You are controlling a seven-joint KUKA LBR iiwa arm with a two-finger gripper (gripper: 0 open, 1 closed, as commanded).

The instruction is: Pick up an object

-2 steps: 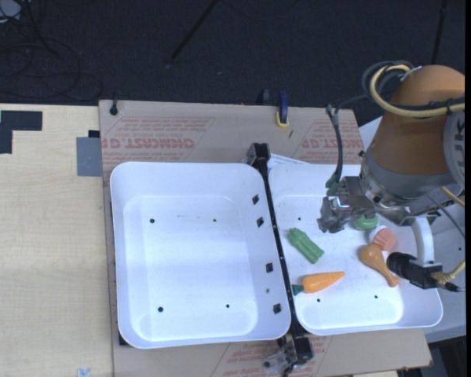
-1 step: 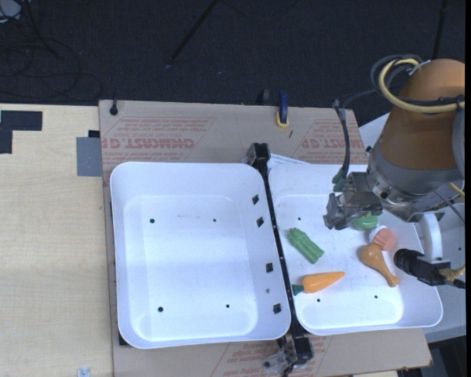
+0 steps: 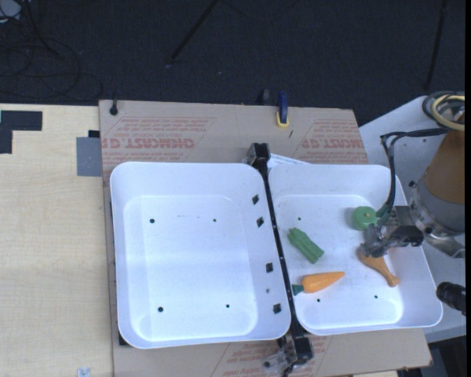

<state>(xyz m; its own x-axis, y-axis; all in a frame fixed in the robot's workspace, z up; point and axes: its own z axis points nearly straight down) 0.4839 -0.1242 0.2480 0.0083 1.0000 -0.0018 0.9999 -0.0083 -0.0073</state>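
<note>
Brown curved object [image 3: 381, 267] lies in right bin [image 3: 330, 187], near its right wall, top end under gripper [image 3: 374, 246]. Gripper low over that end, perhaps touching; finger state cannot tell, dark parts blur together. Round green object [image 3: 364, 217] just above gripper, close beside it. Orange carrot [image 3: 322, 282] toward bin's lower middle, green stub pointing left. Green block [image 3: 305, 244] tilted, above carrot, apart. Left bin [image 3: 125, 210] alongside, sharing black-clipped divider.
</note>
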